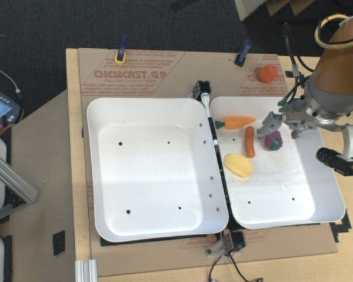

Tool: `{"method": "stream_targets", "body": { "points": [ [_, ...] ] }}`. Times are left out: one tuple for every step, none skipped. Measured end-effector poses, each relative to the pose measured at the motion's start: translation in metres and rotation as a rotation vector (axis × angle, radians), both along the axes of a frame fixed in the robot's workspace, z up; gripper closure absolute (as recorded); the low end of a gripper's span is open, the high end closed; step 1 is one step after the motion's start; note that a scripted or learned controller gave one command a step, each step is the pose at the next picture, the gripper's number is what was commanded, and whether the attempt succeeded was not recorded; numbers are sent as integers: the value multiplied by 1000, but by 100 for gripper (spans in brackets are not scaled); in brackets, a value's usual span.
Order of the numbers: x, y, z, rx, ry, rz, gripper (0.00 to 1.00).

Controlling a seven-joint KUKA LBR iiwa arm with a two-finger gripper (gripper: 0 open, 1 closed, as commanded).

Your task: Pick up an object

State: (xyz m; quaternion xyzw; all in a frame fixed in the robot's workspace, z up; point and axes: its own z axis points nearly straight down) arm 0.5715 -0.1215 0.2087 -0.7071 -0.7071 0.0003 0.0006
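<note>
Gripper is hovering at the purple object in the right bin, seemingly lining up a grasp; jaw state cannot be told.

Even, bright overhead illumination. The white left bin is near overexposure, with a soft shadow band across its upper floor. Surroundings beyond the cardboard sheet fall dark. Focus is moderately soft throughout; the arm appears slightly blurred.

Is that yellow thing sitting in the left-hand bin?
No, the yellow thing lies in the right bin, near its left wall, below the sausage and the carrot.
</note>
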Motion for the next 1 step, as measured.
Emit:
{"method": "stream_targets", "body": {
  "points": [
    [35, 26, -116, 2, 4, 4, 0]
  ]
}}
